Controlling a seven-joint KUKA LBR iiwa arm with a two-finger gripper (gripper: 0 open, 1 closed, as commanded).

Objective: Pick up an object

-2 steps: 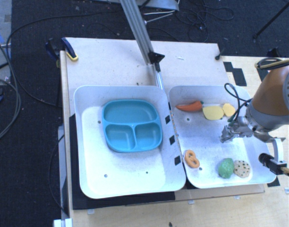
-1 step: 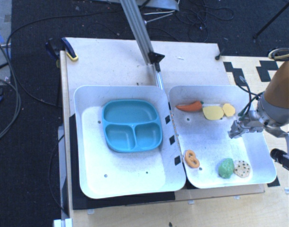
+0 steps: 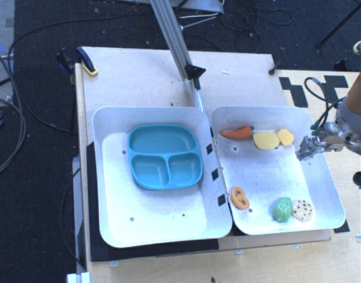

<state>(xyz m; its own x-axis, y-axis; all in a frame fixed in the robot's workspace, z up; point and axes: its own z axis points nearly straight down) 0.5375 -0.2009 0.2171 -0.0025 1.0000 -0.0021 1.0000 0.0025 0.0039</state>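
The right bin [image 3: 269, 175] holds an orange carrot [image 3: 236, 133], a pale yellow piece [image 3: 266, 140] and a smaller yellow piece [image 3: 285, 137] along its far side. Near its front lie a pretzel [image 3: 239, 198], a green lump [image 3: 282, 209] and a speckled cookie [image 3: 302, 210]. My gripper [image 3: 305, 148] hangs over the bin's right edge, just right of the yellow pieces, with nothing visibly between its fingers.
A blue divided plate [image 3: 166, 156] sits in the left bin [image 3: 115, 217]. A metal pole [image 3: 174, 34] slants down to the back between the bins. Cables lie on the dark floor behind the bench.
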